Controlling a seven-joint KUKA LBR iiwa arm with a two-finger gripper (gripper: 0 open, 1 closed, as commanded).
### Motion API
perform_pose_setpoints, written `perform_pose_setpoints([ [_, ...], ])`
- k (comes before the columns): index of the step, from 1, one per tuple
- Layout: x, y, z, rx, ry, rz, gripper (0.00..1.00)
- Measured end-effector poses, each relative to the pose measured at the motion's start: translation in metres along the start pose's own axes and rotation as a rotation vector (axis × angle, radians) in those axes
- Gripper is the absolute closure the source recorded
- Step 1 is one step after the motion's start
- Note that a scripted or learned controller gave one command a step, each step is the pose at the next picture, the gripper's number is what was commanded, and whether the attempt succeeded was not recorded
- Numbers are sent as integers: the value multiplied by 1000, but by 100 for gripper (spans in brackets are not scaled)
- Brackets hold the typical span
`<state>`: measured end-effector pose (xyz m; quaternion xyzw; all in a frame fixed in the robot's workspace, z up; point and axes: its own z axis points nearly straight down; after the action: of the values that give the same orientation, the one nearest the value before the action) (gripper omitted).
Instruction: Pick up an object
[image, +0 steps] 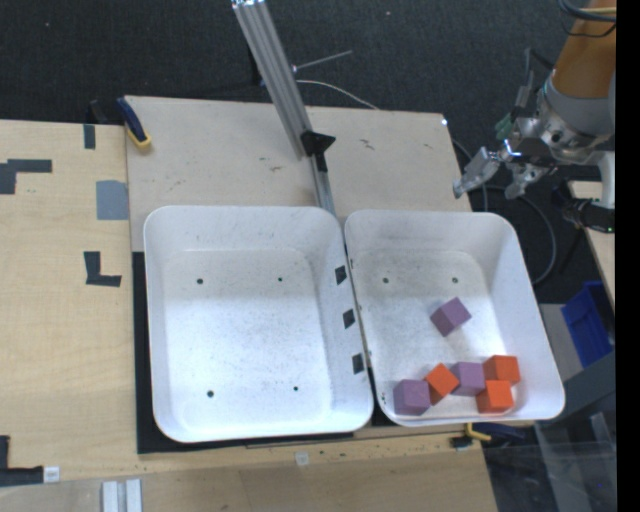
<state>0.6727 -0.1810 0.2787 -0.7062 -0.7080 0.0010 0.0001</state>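
The gripper (497, 172), fingers spread and holding nothing, hangs beyond the right bin's (520, 262) far right corner; the nearest candidate, a lone purple cube (450, 316), lies inside, toward the near-left.

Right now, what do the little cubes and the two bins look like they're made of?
Purple cubes and orange cubes: probably foam or painted wood; matte, flat colour, no glare. I cannot tell which. White bins: likely moulded plastic, with rounded corners, a thin rolled rim and a dull, dark-speckled surface.
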Motion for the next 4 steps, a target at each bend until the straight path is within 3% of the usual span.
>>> perform_pose_setpoints([
  [1, -4, -83, 130, 10, 3, 3, 0],
  [2, -4, -126, 187, 0, 2, 2, 0],
  [3, -4, -127, 178, 2, 3, 1, 100],
  [4, 81, -157, 132, 0, 6, -5, 100],
])
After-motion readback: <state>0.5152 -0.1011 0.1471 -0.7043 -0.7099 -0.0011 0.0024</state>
